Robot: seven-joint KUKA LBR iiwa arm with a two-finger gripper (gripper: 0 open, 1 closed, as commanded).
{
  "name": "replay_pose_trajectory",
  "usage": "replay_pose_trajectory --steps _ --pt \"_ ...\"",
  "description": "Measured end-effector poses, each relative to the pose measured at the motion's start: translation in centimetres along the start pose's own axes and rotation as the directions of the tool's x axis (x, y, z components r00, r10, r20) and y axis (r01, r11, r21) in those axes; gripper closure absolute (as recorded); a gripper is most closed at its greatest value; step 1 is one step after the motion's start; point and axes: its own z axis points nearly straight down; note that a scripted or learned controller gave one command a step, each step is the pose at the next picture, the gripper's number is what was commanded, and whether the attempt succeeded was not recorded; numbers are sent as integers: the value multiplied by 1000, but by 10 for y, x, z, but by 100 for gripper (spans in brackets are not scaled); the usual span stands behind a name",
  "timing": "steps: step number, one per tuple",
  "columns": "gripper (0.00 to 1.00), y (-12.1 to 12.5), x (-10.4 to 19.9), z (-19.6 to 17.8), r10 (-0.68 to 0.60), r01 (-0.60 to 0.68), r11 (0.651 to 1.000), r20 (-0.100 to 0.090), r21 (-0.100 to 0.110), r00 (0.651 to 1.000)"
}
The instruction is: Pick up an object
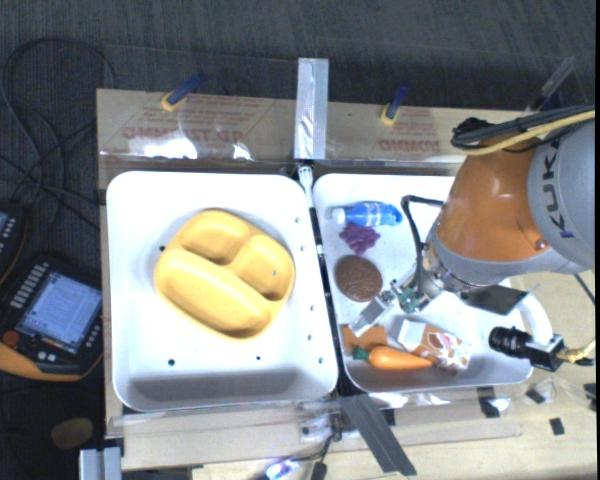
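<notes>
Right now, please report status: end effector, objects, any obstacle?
End effector low in right bin. Nothing seen held. Carrot, brown disc close beside.

One fixed camera looks down slantwise on both bins (pixel 120 268).

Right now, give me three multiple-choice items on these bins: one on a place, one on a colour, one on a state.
1. Where does the yellow bananas toy lie?
A. left bin
B. right bin
C. on the floor

2. What colour is the carrot?
A. blue
B. orange
C. white

3. How does the blue-capped bottle rest?
A. upright
B. on its side
C. held in the gripper

Answers:
1 A: the toy sits in the middle of the left bin.
2 B: it is orange, at the near wall of the right bin.
3 B: it lies lengthwise by the far wall, apart from the gripper.
</notes>
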Motion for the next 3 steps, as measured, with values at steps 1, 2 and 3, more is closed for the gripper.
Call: replay_pose_trajectory --steps 1,2,3 --pt "0 92 -68 0 -46 46 999 1 0 999" --pt "0 92 -68 0 -46 46 999 1 0 999" --pt "0 103 -130 81 -364 364 932 9 -3 931"
